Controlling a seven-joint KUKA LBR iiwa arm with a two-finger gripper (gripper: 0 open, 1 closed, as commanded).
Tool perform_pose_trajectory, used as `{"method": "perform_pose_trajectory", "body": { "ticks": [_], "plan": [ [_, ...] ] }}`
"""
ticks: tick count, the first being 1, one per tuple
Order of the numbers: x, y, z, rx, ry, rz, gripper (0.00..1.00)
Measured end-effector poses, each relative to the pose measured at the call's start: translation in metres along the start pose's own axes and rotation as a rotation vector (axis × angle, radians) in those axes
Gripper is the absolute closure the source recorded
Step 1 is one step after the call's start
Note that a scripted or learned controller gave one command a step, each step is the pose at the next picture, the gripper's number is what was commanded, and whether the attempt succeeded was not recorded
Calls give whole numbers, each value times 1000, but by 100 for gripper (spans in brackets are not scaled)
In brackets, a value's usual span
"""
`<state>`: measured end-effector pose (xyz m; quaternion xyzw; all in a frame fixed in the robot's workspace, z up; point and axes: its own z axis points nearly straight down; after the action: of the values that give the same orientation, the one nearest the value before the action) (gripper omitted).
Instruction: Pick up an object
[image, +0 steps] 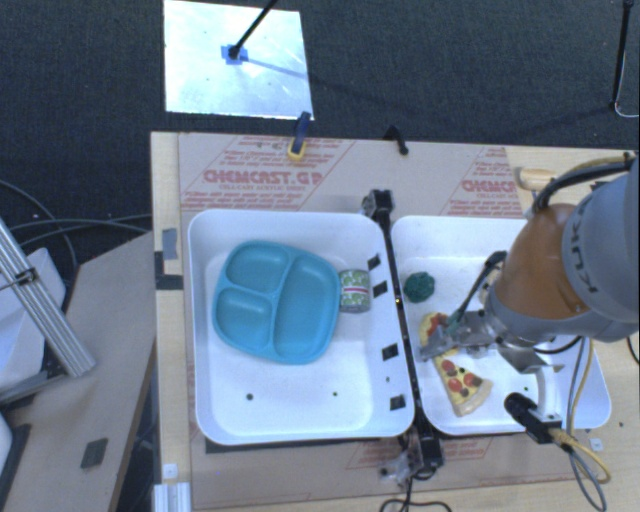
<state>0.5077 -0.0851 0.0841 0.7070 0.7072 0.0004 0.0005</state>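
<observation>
Pizza slice (464, 385) beside gripper (440, 343), grip state unclear; green lump (418, 286) nearby.

— Can you read anything on the bench?

— Yes. The brown board (330, 165) under the bins has red print. On its far left part the large word looks like "CHEMCAST GP" (262, 177), with a smaller line beneath that is too fine to read.

— Anything to the right?

— The same red print repeats at a slant near the far right corner (487, 178), partly cut off, so only bits of letters show.

— And the small can (354, 290)?

— It has a label, but the writing is too small to tell.
</observation>
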Motion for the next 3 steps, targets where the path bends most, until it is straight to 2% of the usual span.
{"method": "perform_pose_trajectory", "body": {
  "ticks": [1,2,3],
  "plan": [
    [-1,1,-11,-3,-1,1,100],
    [72,19,-105,-8,1,-11,100],
    [-20,-23,-74,4,-4,9,100]
  ]
}}
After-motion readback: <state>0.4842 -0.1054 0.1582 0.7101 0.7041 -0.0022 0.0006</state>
